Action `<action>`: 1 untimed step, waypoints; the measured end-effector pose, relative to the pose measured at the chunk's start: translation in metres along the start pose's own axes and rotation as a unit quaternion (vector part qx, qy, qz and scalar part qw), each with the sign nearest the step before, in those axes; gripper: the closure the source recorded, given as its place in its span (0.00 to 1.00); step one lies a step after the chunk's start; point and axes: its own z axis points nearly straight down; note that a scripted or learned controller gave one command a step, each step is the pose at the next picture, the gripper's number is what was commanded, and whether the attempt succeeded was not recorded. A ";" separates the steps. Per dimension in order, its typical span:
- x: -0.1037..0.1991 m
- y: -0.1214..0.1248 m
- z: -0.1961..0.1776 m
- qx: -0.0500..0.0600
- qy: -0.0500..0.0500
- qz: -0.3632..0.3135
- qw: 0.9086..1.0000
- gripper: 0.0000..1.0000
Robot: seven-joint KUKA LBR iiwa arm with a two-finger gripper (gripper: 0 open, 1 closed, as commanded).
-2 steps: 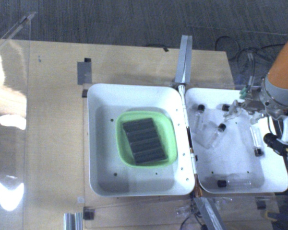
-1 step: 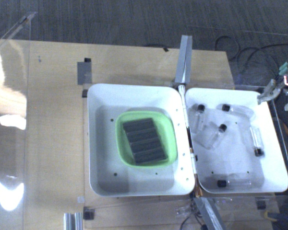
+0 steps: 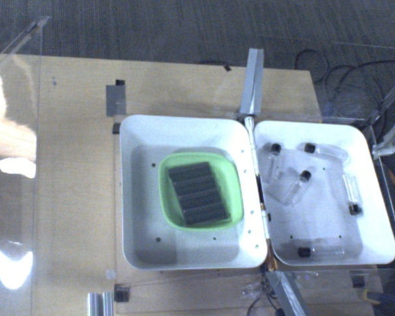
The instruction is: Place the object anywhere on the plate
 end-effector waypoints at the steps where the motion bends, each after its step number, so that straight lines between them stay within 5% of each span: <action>1: -0.004 0.002 -0.022 0.001 -0.001 0.036 0.999 0.00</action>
